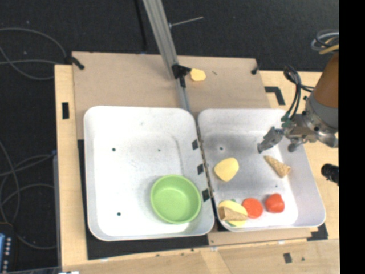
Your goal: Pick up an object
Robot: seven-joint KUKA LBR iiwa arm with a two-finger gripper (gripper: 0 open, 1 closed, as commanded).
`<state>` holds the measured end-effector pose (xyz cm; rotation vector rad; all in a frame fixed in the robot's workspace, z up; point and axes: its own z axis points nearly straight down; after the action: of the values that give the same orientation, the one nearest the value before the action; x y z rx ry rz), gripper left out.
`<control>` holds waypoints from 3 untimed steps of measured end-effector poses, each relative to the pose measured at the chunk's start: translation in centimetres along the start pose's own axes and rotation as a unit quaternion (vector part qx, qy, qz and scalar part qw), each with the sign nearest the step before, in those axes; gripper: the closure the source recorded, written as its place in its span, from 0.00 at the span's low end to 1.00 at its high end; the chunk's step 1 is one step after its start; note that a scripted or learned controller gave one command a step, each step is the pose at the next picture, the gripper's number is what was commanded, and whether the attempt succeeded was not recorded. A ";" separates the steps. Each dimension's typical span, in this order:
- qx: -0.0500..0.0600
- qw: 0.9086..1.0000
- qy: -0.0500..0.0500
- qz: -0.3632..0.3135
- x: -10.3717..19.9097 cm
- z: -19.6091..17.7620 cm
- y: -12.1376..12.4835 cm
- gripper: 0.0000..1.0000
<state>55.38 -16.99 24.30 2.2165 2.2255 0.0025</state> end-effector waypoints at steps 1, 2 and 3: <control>0.000 1.000 0.000 0.001 0.0 0.0 0.0 0.00; 0.004 1.000 -0.001 0.003 -0.9 5.8 -0.6 0.00; 0.002 1.000 -0.001 0.003 -1.0 10.1 -0.2 0.00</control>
<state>55.16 -18.00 14.19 2.2239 2.2201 -0.0059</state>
